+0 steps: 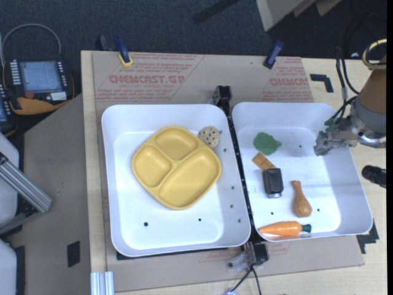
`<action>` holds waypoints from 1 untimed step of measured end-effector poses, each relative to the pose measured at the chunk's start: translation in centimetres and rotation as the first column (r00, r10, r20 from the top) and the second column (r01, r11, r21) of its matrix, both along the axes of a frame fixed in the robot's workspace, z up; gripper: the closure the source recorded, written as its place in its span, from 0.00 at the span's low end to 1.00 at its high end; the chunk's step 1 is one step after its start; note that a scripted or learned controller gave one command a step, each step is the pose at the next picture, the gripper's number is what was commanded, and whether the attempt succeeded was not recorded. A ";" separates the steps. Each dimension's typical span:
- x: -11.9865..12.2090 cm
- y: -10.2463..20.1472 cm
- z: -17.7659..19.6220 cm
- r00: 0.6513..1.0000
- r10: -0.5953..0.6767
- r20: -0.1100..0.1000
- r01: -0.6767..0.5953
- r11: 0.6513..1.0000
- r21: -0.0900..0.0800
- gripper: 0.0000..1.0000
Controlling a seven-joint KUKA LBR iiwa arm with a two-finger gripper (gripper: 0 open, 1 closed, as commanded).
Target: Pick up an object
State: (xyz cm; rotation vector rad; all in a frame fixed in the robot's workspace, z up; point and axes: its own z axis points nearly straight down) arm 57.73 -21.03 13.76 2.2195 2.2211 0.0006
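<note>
The right bin holds a green leafy piece, a small orange-brown block, a black rectangular object, a brown drumstick-shaped piece and an orange carrot near the front wall. My gripper hangs at the right bin's far right side, above the white floor, well to the right of the green piece. I see nothing between its fingers.
The left bin carries a yellow divided plate with a cookie at its upper right edge. A black divider runs between the bins. Blue clamps sit at the bench's far edge.
</note>
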 end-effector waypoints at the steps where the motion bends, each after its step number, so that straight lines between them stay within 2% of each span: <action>1: 0.8 -0.8 5.4 1.000 0.000 0.004 0.000 1.000 -0.002 1.00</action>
